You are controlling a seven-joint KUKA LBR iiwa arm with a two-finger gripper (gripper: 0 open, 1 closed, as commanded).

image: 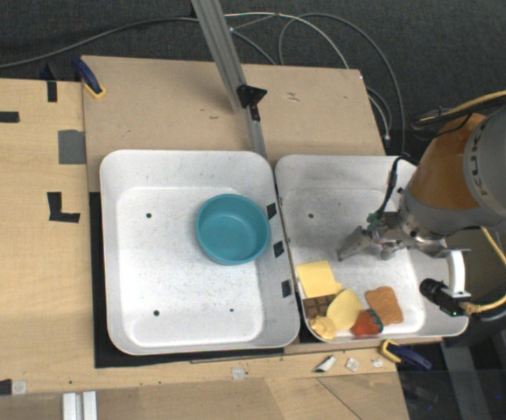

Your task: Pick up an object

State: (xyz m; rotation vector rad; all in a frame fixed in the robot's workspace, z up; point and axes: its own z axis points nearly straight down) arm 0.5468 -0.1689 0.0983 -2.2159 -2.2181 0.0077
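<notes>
My gripper point(347, 248) hangs over the middle of the right bin point(323, 182), its fingers pointing left and down, with nothing between them. Below it, at the bin's front, lies a cluster of small items: a pale yellow block point(318, 278), a brown piece point(317, 305), a yellow banana-like piece point(339, 311), a red item point(367, 323) and an orange-brown slab point(385, 305). The yellow block is just under and left of the fingertips. A teal bowl point(232, 227) sits in the left bin point(130, 261), near its right side.
A grey metal pole point(222, 51) slants across the bench behind the bins. Cables run over the dark floor at the back. Blue-and-yellow clamps point(90, 77) grip the board at the back left and front right. Small white scraps lie before the right bin.
</notes>
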